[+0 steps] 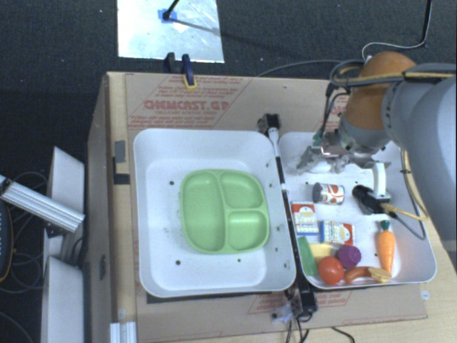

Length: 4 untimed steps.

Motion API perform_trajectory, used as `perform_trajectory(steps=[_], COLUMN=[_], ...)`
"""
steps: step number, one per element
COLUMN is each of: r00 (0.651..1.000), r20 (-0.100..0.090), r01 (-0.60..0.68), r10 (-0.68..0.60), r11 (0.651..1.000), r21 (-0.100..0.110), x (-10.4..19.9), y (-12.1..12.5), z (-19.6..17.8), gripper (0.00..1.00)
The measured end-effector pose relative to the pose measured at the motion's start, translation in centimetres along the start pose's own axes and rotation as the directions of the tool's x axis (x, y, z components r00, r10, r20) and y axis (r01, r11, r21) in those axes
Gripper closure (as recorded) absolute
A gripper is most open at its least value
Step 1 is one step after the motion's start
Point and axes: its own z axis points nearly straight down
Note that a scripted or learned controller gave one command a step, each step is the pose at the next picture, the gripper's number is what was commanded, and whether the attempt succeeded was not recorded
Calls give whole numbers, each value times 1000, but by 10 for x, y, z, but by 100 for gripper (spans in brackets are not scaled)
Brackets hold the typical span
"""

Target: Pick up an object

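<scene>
Over the right bin's (428, 266) far end the pincer (327, 157) is hovering, finger state impossible to tell, while the small can (328, 193) is lying just below it, risking rolling away from a glancing descent.

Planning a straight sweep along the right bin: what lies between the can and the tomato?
In the camera view, small food boxes lie between the can and the tomato.
</scene>
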Motion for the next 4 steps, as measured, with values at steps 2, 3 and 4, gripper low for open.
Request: perform_trajectory(steps=[2, 3, 4], r00=[1000, 1000, 1000], r20=[0, 0, 2], r01=[1, 1, 0], r10=[-1, -1, 0], r11=[1000, 1000, 1000], r21=[-4, -4, -4], x=[-15, -15, -63], y=[-43, -43, -16], z=[-12, -12, -85], gripper=[100, 0, 0])
